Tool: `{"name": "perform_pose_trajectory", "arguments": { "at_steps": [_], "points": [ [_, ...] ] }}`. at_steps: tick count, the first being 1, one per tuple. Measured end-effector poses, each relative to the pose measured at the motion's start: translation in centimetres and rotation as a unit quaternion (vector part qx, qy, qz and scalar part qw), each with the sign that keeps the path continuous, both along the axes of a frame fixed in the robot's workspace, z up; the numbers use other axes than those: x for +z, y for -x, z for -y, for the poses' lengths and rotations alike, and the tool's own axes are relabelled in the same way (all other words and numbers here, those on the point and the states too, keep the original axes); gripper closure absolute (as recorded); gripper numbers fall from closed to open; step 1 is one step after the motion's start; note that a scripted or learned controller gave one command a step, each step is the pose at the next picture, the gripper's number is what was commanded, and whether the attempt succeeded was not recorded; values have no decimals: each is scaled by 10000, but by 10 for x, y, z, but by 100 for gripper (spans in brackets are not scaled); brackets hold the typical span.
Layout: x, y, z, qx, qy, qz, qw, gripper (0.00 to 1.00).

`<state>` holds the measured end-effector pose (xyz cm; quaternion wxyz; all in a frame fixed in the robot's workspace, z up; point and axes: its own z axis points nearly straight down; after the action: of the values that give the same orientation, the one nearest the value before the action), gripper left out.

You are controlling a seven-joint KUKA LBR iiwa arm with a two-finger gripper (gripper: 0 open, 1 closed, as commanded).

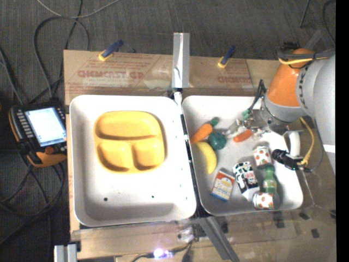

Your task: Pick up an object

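Note:
The right bin (pixel 294 201) holds several small toy groceries. My gripper (pixel 244 127) hangs low over the bin's upper middle, reaching in from the right under the orange-banded wrist. A small orange-red piece (pixel 243 136) lies right at the gripper's tip; whether it is touched or held is unclear. To the left lie an orange carrot (pixel 202 131), a teal round toy (pixel 217 141) and a yellow banana-like fruit (pixel 207 156). Nearer the front are a small orange and blue carton (pixel 222 185), a black and white carton (pixel 246 174), a red-spotted can (pixel 262 156) and a green bottle (pixel 269 179).
The left bin (pixel 82 201) holds a yellow divided plate (pixel 130 141). Another spotted can (pixel 263 200) lies at the right bin's front. A tablet (pixel 39 125) sits off the bench at far left. The raised rims of the two bins meet along the middle.

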<state>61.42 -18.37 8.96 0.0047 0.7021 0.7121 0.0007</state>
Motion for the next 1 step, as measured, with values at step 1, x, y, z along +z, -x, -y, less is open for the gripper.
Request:
{"name": "perform_pose_trajectory", "arguments": {
  "at_steps": [1],
  "points": [
    [10, -1, 0, -2, 0, 8, 10000, 100]
  ]
}}
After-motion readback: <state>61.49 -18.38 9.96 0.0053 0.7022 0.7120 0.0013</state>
